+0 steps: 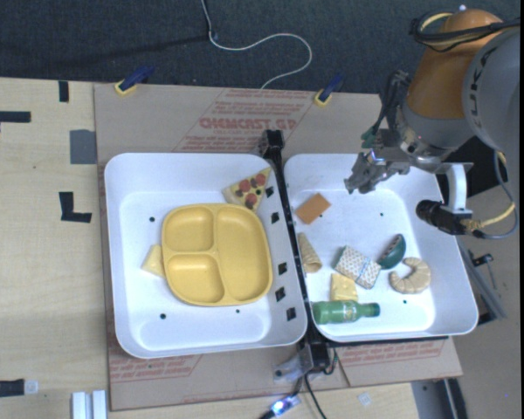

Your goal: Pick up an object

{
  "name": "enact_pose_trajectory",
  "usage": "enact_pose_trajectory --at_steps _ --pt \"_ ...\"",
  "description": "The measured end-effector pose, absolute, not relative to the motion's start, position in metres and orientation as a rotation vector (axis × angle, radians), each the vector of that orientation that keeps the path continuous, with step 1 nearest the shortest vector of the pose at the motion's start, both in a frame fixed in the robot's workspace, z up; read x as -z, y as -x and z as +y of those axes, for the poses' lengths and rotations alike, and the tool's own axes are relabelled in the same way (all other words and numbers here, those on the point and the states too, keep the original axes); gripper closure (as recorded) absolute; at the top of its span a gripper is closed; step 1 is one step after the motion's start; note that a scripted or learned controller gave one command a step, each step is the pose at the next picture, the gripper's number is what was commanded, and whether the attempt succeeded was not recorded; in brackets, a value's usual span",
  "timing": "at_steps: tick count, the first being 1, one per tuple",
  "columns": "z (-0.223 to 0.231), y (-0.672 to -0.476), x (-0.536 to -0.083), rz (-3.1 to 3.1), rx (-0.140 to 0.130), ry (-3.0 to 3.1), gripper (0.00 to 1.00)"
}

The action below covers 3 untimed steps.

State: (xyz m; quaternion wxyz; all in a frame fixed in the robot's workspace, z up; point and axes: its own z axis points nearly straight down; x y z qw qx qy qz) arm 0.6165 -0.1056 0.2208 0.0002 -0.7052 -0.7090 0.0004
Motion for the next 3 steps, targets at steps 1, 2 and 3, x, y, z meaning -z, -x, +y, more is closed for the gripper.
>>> enact_pose_trajectory --at_steps 1,2,3 --pt "-0.069 -0.645 -0.214 -2.228 0.000 2.214 1.00" --pt "-0.071 -0.637 -0.215 -2.221 -0.004 2.220 1.00" --pt "-0.081 -0.636 -0.221 -2.222 -0.002 2.221 1.00"
